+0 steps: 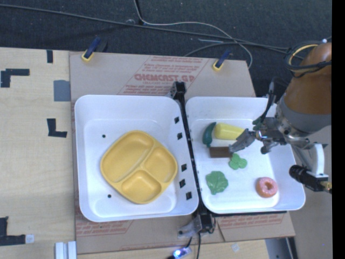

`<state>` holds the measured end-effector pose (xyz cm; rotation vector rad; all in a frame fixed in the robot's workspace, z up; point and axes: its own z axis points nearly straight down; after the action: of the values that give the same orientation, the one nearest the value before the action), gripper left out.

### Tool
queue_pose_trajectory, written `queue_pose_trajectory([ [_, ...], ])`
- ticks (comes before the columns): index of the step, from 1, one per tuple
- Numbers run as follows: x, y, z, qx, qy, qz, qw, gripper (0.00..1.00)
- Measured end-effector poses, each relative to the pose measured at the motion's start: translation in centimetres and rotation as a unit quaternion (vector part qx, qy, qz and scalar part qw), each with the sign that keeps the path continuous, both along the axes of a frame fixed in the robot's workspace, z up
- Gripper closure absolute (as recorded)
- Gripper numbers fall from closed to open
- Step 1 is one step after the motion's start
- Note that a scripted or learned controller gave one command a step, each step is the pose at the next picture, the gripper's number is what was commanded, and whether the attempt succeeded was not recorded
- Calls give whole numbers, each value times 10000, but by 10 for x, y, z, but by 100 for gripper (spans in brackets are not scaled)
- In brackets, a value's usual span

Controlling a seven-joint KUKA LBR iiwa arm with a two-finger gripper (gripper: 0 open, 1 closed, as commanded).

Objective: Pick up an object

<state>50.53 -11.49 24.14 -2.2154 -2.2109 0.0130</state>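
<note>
Gripper (240, 143) hangs low over the right bin (280, 201); whether it is spread or pinched, I cannot tell. Nearest lie the pink donut (266, 187) and green leaf (216, 182), with bare floor between them. Beyond sit a small green piece (237, 162), a brown block (219, 152) and a yellow wedge (227, 131) near the dividing edge.

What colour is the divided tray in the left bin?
Yellow divided tray, seen in the camera view.

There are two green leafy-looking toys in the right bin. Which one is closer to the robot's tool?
The smaller green piece, just below the tool. The larger green one lies farther down and left, nearer the bin's front.
</note>
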Motion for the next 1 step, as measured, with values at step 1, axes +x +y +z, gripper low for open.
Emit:
queue_pose_trajectory([
  [1, 2, 0, 6, -8, -61, 20, 10000, 0],
])
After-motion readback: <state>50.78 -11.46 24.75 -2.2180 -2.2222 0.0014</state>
